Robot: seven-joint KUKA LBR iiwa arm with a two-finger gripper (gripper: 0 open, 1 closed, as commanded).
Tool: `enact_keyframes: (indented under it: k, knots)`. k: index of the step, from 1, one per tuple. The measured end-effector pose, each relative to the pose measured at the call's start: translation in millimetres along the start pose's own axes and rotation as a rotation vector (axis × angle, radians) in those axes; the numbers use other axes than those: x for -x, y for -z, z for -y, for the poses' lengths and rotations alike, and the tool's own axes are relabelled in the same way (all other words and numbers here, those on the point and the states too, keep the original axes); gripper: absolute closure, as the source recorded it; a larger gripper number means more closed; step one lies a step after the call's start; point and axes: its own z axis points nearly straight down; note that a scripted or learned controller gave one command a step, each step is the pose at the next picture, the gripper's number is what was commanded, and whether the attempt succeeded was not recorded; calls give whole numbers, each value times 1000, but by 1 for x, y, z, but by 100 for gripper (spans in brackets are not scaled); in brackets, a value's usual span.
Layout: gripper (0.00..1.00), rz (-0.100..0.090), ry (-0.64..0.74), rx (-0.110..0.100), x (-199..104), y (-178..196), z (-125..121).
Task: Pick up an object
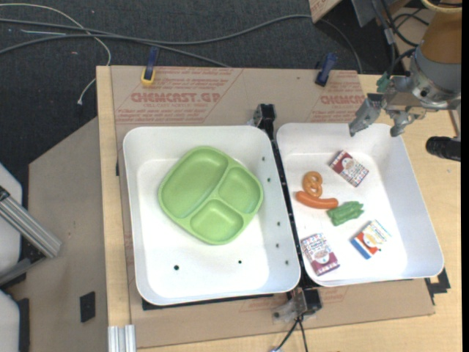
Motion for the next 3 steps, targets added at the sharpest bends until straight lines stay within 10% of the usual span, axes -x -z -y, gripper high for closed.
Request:
enact_keyframes:
  k: [3]
  knots:
    - [0,-1,2,-4,-8,-101,2]
